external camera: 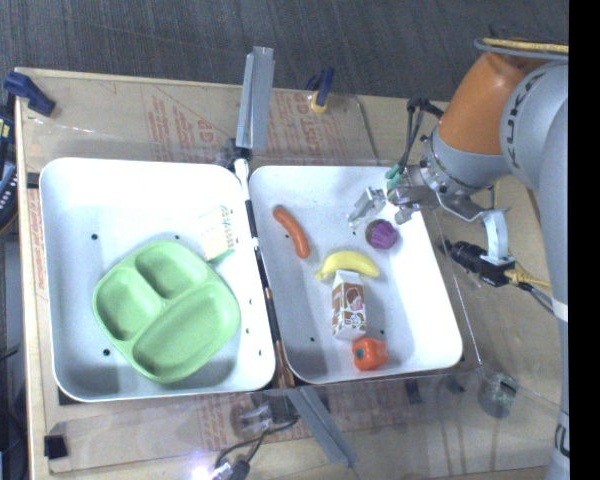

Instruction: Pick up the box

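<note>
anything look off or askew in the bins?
Mostly tidy. One oddity: a small pale carton in the left bin sits tilted, wedged between the green divided plate and the bin wall. In the right bin, the box lies flat, undamaged.

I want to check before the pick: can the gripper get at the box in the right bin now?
Probably yes. The box lies uncovered; the gripper hovers nearby, though the banana touches its top end.
</note>
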